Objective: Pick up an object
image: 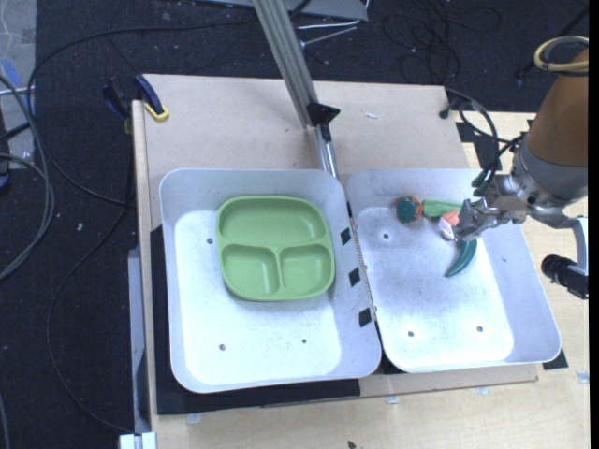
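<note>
- You see two shallow white bins side by side on the pale wooden bench (234,124), the left bin (187,344) in the centre-left of the frame and the right bin (505,335) in the centre-right.
- In the left bin, a light green plastic divided plate with three compartments (277,248) lies flat toward the upper part of the bin.
- In the right bin, a small teal and orange ball-shaped toy (407,209) sits near the upper edge, with a thin green stick-like piece (440,207) just to its right.
- A curved dark teal object (463,257) lies lower and to the right of these, tilted, directly below the end effector.
- Your grey arm with its orange band (562,110) enters from the right edge of the frame; its end effector (465,223) hangs over the upper right of the right bin.
- A pink-red item (450,220) shows at the end effector's left side; you cannot tell whether it is gripped, nor how far the end effector is open.
- A slanted metal pole (285,45) runs from the top of the frame down to the bins' junction.
</note>
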You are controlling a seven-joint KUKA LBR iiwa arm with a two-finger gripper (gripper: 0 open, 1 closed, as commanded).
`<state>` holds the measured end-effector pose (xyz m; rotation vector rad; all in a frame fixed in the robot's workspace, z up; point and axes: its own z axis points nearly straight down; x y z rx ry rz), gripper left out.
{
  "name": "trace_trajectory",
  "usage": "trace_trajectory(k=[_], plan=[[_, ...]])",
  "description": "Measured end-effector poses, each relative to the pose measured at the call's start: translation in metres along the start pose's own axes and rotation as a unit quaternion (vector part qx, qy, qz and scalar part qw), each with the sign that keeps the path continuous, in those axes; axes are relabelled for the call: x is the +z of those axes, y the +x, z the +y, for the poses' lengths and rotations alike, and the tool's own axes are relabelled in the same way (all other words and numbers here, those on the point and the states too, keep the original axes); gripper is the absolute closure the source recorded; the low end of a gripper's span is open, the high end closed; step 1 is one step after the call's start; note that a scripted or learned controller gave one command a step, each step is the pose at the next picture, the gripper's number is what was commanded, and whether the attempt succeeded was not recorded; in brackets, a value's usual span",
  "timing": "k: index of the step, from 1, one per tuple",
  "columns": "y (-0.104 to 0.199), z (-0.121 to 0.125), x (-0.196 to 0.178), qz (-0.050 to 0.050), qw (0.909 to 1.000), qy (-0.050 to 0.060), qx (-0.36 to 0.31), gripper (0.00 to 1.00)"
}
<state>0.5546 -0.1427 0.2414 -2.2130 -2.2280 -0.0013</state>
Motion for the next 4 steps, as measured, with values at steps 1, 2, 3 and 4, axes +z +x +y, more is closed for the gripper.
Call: trace_trajectory(k=[1, 2, 3, 4], plan=[[0.061, 0.017, -0.003, 0.0, 1.0, -0.001, -0.001, 1.0], [0.115, 0.032, 0.011, 0.0, 1.0, 0.0, 0.0, 1.0], [0.168, 0.052, 0.021, 0.0, 1.0, -0.001, 0.0, 1.0], [0.213, 0.076, 0.019, 0.0, 1.0, -0.002, 0.0, 1.0]])
